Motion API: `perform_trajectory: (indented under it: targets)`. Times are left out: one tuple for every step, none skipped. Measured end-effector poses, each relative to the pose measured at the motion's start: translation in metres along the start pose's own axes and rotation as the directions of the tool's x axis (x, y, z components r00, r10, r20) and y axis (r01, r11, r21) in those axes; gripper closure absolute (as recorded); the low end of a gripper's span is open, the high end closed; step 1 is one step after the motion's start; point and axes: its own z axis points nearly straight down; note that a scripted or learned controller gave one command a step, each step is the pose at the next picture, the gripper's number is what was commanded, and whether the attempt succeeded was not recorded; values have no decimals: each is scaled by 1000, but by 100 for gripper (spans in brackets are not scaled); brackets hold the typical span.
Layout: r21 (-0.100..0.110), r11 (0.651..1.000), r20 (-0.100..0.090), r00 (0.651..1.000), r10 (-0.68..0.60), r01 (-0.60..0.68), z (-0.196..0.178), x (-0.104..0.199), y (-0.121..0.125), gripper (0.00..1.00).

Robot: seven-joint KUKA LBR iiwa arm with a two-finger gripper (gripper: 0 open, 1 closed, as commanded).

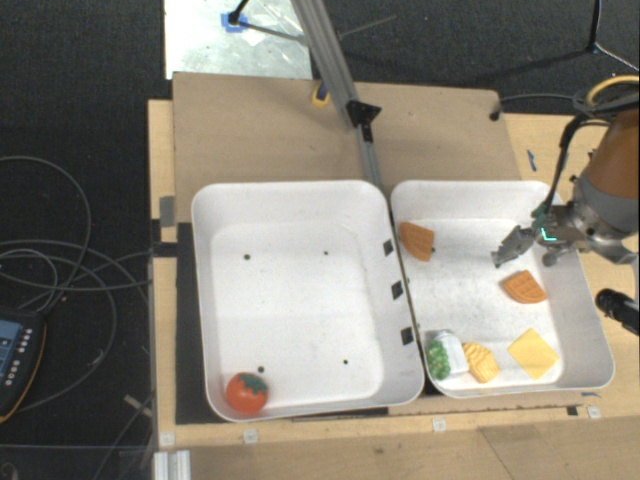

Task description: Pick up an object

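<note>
Tool (512,250) poised over the right bin (470,208), near its far right side, at the end of a grey arm (610,183) with an orange band above the wrist. Dark fingers pointing left and down; cannot tell how far apart, nothing visibly held between them. Just beside the tool, toward the near side of the right bin, an orange ridged piece (523,287) lying flat on the bin floor, apart from the fingers. Toward the far left part of the same bin, an orange wedge (417,239) close to the wall shared with the left bin (290,196). Along the near wall of the right bin, from left to right: a green and white item (443,354), a yellow ridged piece (481,361) touching it, and a yellow square block (532,353) a little apart. In the near left corner of the left bin, a red tomato (246,392) with a green top.

Both bins white, shallow, side by side on a light brown worktop (430,118), joined by black clips along the shared edge. Beyond the right bin, a grey pole (325,43) slanting across the worktop to the far side. Around the worktop, dark carpet floor (80,88) with loose cables (50,258) left of the left bin, and a pale sheet (215,18) with blue tape on the floor beyond.
</note>
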Motion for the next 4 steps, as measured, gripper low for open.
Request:
perform_trajectory:
  targets:
    - [-4, 1000, 1, 1000, 1, -1, -2, 0, 1, 0]
    - [0, 1000, 1, 1000, 4, -4, 54, -9, 4, 0]
    - [-13, 1000, 9, 1000, 4, -4, 98, -12, 7, 0]
    - [-16, 1000, 8, 1000, 4, -4, 84, -12, 8, 100]
